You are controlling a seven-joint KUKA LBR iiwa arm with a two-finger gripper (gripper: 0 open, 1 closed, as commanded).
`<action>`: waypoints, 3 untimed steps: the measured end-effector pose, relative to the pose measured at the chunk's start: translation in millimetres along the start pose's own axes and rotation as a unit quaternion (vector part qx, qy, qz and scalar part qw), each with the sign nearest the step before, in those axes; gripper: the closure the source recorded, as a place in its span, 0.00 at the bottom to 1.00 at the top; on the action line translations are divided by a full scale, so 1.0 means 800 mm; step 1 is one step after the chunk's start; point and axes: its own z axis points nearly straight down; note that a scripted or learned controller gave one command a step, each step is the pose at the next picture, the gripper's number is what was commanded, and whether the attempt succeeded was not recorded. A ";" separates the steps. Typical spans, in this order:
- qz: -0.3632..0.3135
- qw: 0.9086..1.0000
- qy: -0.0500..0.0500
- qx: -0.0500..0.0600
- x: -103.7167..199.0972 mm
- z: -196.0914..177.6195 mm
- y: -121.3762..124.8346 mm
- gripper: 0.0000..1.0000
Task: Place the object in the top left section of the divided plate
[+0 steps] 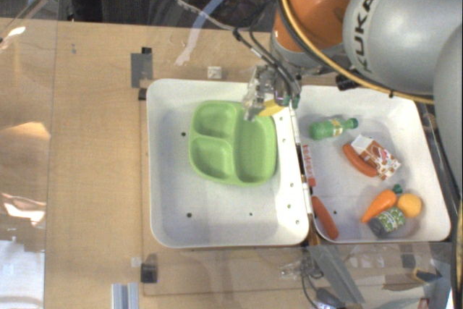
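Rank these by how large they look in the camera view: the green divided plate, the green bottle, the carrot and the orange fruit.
1. Green divided plate, by far the largest.
2. Green bottle and carrot: they look about alike in length, so I do not rank them.
3. Orange fruit, the smallest.

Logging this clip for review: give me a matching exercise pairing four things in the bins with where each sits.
Things:
1. green divided plate
2. green bottle
3. carrot
4. yellow object

Places:
A. right bin, upper left part
B. by the hand, over the plate's upper right edge
C. left bin, upper middle
D. right bin, lower right part

Pairs: 1-C, 2-A, 3-D, 4-B
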 end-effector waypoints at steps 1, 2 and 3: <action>-0.074 0.997 0.001 0.000 -0.003 0.025 0.052 1.00; -0.062 0.998 0.001 -0.001 -0.008 0.028 0.175 1.00; -0.196 0.981 0.001 -0.001 0.092 0.064 0.134 1.00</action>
